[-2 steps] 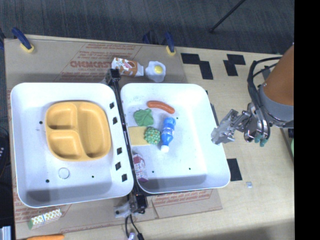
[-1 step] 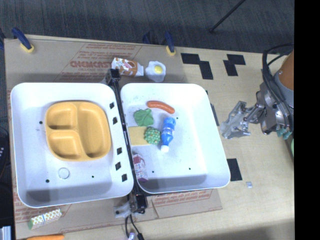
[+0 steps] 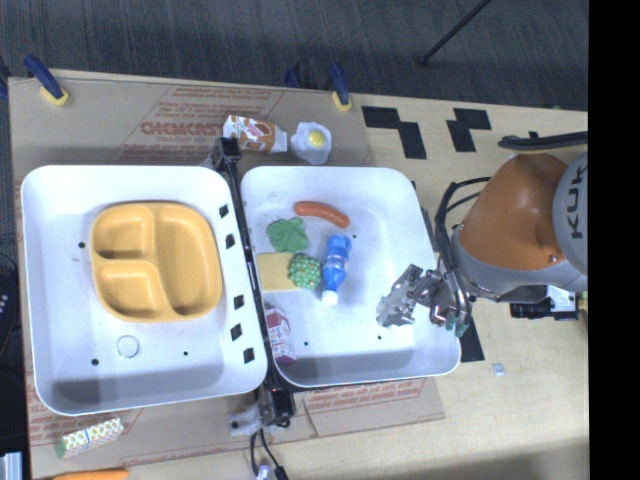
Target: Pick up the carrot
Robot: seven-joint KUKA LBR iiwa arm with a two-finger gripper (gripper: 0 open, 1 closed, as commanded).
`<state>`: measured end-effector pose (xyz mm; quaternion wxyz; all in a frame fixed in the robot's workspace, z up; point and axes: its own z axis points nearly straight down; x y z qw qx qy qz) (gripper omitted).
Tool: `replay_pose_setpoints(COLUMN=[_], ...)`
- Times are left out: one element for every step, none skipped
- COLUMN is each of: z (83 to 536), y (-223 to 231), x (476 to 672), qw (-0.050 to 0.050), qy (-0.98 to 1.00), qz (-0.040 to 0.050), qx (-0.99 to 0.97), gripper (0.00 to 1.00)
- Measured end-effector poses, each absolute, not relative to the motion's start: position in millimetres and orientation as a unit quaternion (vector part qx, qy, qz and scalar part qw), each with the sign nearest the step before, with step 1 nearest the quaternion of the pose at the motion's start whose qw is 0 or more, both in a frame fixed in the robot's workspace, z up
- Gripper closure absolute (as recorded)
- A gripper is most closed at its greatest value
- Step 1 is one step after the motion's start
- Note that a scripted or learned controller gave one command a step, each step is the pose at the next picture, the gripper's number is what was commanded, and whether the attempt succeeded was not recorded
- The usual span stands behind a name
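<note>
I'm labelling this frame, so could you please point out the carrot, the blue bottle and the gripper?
carrot (image 3: 321, 212), camera view, middle of its orange body.
blue bottle (image 3: 336, 259), camera view, middle of its blue body.
gripper (image 3: 400, 308), camera view, between its fingertips.

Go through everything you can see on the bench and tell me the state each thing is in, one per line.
carrot: lying flat in the right bin, untouched
blue bottle: lying on its side, cap toward the near edge
green toy: resting beside the carrot
yellow divided plate: upright in the left bin
gripper: over the right bin's right side, apart from the carrot
</note>
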<state>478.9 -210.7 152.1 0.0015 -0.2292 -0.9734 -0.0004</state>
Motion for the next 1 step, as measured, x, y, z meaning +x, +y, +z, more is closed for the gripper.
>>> replay_pose_setpoints(z=[287.8], y=[-211.2], x=[477.3], qw=[-0.001], qy=[-0.992], qz=[0.0008], qx=[-0.125], gripper=[1.0])
